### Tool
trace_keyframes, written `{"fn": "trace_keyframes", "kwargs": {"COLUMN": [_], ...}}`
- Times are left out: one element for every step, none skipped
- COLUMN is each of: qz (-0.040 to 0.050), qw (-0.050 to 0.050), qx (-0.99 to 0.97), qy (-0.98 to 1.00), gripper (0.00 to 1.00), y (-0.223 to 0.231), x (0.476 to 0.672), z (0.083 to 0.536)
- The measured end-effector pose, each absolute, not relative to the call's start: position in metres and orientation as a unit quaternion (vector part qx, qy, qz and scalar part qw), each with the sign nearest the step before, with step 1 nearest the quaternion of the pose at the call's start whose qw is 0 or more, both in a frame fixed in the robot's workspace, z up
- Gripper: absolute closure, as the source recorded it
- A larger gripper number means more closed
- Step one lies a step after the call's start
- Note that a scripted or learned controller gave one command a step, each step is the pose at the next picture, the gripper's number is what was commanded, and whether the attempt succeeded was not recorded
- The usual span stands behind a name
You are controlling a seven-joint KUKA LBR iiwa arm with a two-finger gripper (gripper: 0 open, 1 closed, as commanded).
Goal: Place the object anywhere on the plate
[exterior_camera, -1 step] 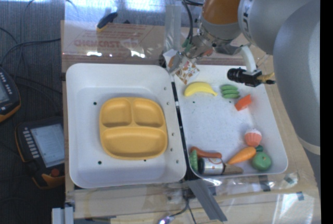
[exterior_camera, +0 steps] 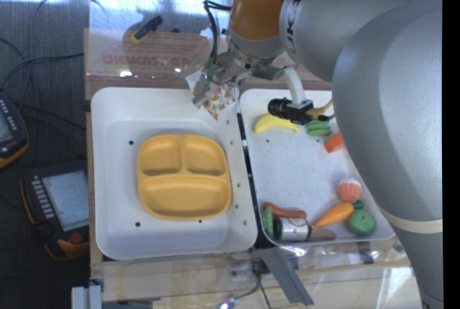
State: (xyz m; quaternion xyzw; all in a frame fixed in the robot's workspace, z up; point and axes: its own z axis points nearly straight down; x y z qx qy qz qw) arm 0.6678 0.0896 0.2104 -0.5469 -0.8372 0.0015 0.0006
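Camera view.

A: You find the gripper (exterior_camera: 214,92) at the upper right corner of the left bin (exterior_camera: 118,121), against the wall it shares with the right bin (exterior_camera: 295,167).

B: How far open is it, and what has it hold of?

A: You cannot tell either. A crumpled, speckled packet (exterior_camera: 218,102) sits right at its tip, overlapping the bin's rim; the grip itself is hidden.

B: And the plate?

A: The plate (exterior_camera: 185,177), yellow with three compartments, lies flat in the middle of the left bin, apart from the packet, below and to its left.

B: The right bin?

A: You see a banana (exterior_camera: 275,126) near its upper edge, and a carrot (exterior_camera: 335,214) and a can (exterior_camera: 292,230) along its lower edge.
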Motion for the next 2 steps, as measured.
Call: {"fn": "trace_keyframes", "kwargs": {"qz": [0.0006,0.0006], "qw": [0.001,0.001], "qx": [-0.476,-0.476], "qy": [-0.879,-0.879], "gripper": [1.00,0.00], "y": [0.1339,0.1338], "x": [0.6045,0.6045], "z": [0.1310,0.1310]}}
